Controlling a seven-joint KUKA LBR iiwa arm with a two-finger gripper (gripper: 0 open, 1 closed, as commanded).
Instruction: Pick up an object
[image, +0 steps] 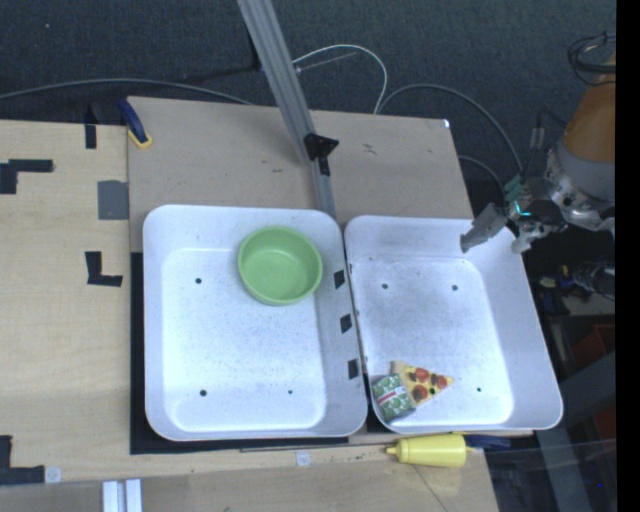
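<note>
The gripper (492, 229) hangs over the right bin's (520, 330) upper right rim, holding nothing I can see; whether its jaws are apart, I cannot tell. A pizza slice (425, 382) lies near that bin's lower left corner, a green bowl (280, 264) in the left bin (175, 330).

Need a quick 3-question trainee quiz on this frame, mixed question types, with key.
1. True or false: the green bowl sits in the bin on the view's left.
2. Multiple choice: where is the yellow bottle? A) in the right bin, B) on the bench just outside that bin's near edge, C) inside the bowl.
3. Fill in: the pizza slice toy lies in the right bin's near-____ corner, beside a small green packet.

Key: 1 true. 2 B. 3 left. Note: the gripper is at the right bin's far right rim, away from all items.
</note>
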